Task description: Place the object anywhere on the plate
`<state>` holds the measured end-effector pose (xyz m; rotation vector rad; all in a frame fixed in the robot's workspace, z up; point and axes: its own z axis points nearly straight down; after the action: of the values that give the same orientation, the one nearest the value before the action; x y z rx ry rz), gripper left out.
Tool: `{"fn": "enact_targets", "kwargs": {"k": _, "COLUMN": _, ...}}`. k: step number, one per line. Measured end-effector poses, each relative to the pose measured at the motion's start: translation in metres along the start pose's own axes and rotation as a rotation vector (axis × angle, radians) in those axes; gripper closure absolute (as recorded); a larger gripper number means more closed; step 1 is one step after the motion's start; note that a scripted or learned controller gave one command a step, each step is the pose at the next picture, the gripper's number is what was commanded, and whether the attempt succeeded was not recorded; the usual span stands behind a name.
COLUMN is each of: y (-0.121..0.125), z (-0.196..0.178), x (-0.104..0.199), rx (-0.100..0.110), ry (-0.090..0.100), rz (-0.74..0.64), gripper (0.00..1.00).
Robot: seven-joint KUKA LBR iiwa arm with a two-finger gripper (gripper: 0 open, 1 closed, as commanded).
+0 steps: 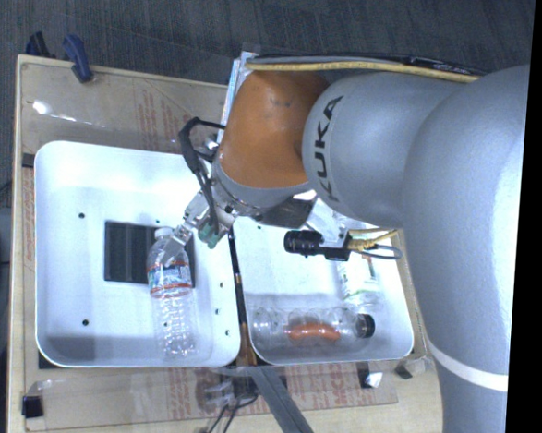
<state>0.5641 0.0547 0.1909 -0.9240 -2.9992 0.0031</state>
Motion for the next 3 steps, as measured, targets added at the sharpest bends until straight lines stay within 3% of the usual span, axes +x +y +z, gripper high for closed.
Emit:
{"fn": "enact_targets", "kwargs": {"k": 1, "y": -0.024, "z": -0.089, "x": 0.033, "rx": -0.004, "ry": -0.006, "rz": -0.24, "gripper": 0.0}}
{"fn": "enact_targets", "kwargs": {"k": 2, "y": 0.009, "z": 0.0, "x": 0.036, "rx": 0.0, "ry": 0.0, "rz": -0.045, "gripper": 0.0}}
{"fn": "enact_targets", "kwargs": {"k": 3, "y": 0.009, "z": -0.01, "x": 0.034, "rx": -0.001, "ry": -0.002, "rz": -0.047, "gripper": 1.0}}
